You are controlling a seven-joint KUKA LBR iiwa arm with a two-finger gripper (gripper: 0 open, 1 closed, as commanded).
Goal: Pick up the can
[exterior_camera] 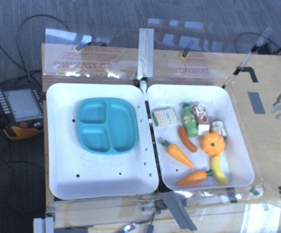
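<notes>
bench [262, 130]: brown top | left white bin [62, 174] and right white bin [237, 130] lie on it, touching side by side | right edge bare

Faint reddish print runs across the cardboard sheet [96, 62] at twelve o'clock above the left bin [58, 130], seen through clear plastic; its letters are too blurred to read. A matching smudge of print sits on the cardboard above the right bin [237, 130]. The labels on the can [218, 128] and the carton [200, 115] show colour only, no legible words
</notes>
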